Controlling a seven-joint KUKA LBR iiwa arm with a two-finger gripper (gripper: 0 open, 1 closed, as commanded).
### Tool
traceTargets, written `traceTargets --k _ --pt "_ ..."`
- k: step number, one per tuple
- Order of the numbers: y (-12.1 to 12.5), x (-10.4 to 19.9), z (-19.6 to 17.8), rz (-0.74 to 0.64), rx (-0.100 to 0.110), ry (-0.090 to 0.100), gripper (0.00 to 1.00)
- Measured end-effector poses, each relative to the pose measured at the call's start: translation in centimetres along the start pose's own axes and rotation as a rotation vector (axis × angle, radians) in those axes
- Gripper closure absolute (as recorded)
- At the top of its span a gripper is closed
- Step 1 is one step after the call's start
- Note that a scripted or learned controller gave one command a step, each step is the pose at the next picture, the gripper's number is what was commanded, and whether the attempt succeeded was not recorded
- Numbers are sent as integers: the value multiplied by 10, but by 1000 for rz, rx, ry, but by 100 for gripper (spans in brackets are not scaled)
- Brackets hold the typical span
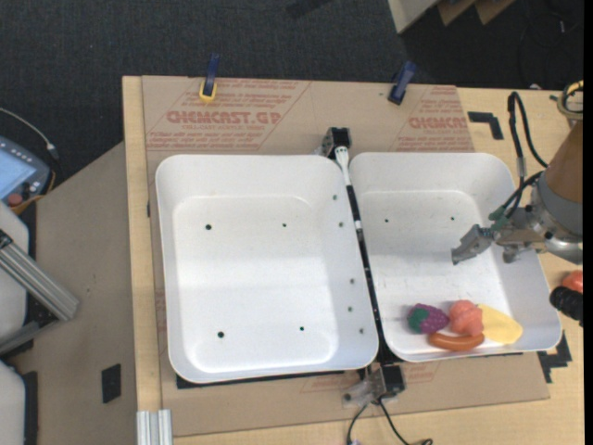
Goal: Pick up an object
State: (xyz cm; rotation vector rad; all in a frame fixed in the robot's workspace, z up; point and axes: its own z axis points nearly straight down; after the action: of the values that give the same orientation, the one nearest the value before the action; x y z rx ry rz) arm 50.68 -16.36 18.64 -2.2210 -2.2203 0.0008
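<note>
At the bottom edge of the frame a black clamp (384, 381) with a trailing cable pinches the near rims of the two bins. Just above it, in the lower right corner of the right bin (435, 184), lies a small huddle of toys: a purple grape bunch (427, 318), a pink lumpy piece (467, 316) touching it on the right, a yellow piece (502, 326) beyond that, and an orange sausage (455, 341) lying along the front of them. What the pink and yellow pieces are is hard to make out.

The arm (565, 188) enters at the right edge and is largely cut off there. The gripper (468, 246) hangs over the right side of the same bin, above the toys and apart from them; nothing sits between its fingers, and whether they are spread or closed cannot be told at this angle.

The left bin (185, 193) shows bare white floor with a few dark dots.
</note>
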Motion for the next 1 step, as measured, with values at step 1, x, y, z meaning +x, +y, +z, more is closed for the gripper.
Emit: traceTargets --k 1 --pt "1 -48 -104 1 -7 -5 0"
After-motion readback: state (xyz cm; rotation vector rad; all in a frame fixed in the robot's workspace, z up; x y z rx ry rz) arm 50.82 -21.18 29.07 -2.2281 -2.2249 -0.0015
